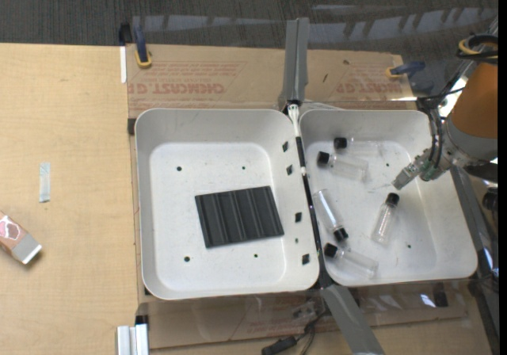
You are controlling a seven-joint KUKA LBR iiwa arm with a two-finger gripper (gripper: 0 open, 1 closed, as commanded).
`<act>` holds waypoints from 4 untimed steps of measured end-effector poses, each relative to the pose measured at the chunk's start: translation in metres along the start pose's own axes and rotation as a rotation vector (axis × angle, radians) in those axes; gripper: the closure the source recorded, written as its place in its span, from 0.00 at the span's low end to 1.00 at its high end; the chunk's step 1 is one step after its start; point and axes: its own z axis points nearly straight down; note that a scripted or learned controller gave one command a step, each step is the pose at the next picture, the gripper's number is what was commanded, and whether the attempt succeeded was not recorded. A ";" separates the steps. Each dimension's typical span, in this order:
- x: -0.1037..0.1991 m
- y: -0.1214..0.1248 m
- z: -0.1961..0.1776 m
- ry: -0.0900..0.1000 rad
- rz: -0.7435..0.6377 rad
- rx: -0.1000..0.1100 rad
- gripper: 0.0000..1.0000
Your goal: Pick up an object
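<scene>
Gripper [405, 177] over right bin [451, 266], jaws' state unclear, 5 vials [385, 219] scattered below, black mat [238, 215] in left bin [158, 187].

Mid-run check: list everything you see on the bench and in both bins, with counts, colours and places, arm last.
Bins: 2, white, side by side; left bin, right bin.
Ribbed mat: 1, dark grey, flat on the left bin's floor.
Vials: about 5, clear with black caps, scattered in the right bin; for example one right of centre, one near the left wall, one at the front.
Clamps: 2, blue and orange, at the cardboard's back edge; left, right.
Small strip: 1, grey, on the bench to the left.
Small packet: 1, pink and white, at the bench's left edge.
Gripper: 1, grey, over the right bin's right side, above the vials.
</scene>
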 end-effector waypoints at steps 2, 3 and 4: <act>0.033 -0.009 0.038 0.003 -0.021 0.004 0.00; 0.031 -0.009 0.029 0.002 -0.016 0.002 1.00; 0.011 -0.008 -0.048 0.000 -0.433 0.000 1.00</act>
